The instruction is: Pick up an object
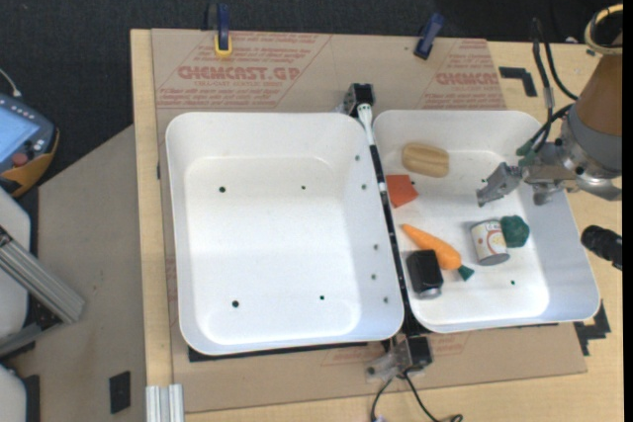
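End effector (499, 183) hovering right of centre, fingers apparently spread, gripping nothing; the can (488, 242) is lying just below it, toward the frame's bottom.

arm (603, 104) cut off at right edge, blue-screened device (20, 141) cropped at left

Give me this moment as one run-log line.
pincer: over right bin, nothing visibly held | right bin: tan block, orange block, carrot, black object, can, green object
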Controlling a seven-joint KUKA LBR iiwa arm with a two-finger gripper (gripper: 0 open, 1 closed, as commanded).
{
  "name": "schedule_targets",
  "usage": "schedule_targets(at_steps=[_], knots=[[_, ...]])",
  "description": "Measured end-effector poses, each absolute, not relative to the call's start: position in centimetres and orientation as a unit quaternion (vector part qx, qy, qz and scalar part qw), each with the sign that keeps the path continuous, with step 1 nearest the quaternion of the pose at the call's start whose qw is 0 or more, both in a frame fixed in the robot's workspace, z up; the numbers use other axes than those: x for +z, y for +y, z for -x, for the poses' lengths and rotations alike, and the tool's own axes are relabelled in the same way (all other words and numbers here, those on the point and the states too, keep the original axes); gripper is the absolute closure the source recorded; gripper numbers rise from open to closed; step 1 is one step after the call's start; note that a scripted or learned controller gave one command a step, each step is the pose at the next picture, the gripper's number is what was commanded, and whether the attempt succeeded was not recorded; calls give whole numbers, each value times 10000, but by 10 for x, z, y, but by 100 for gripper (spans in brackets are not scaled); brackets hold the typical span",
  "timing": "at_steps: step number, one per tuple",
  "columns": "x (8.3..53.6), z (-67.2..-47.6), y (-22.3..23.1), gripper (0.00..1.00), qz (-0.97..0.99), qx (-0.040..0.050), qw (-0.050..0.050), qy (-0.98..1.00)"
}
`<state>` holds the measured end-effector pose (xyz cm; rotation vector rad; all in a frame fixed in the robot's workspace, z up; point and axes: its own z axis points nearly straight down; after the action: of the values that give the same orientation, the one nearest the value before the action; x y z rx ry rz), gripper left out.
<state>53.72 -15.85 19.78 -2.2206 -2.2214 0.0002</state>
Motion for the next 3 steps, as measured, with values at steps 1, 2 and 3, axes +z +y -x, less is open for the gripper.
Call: schedule_targets(at_steps=[1, 2, 3], knots=[[79, -528, -123, 0, 7066, 5, 23, -7076], [221, -558, -154, 0, 7070, -39, -86, -7071], [223, -556, -152, 100, 7068, -7, -22, -7074]])
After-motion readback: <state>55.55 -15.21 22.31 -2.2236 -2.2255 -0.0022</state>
